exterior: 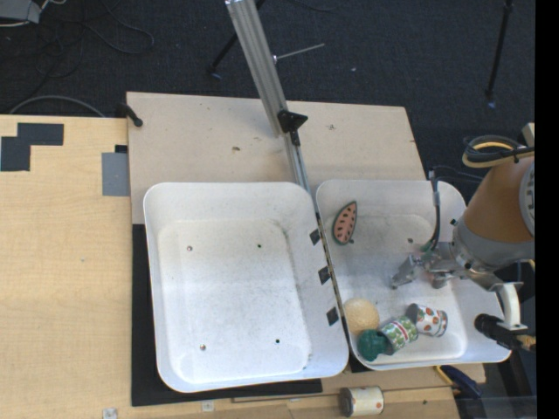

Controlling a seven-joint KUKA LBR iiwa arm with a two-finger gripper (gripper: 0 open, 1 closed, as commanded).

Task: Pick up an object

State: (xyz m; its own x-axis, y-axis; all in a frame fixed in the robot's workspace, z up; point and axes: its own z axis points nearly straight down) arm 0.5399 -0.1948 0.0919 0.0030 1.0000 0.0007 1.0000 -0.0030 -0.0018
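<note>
Lying off the bench front: small cylinder (361,401). Grouped at right bin (384,197) near edge: dark green lump (372,345), tan ball (360,312), two printed cans (399,331) (427,319) touching end to end. Positioned just above the cans: gripper (410,271), low in the bin, nothing between its fingers; spread or closed, cannot tell. Further back, by the divider: watermelon-slice toy (345,223). Alongside: left bin (231,369).

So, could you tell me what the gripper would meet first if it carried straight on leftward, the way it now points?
Probably bare floor of the right bin: the gripper points between the watermelon slice and the tan ball. Depth is unclear.
</note>
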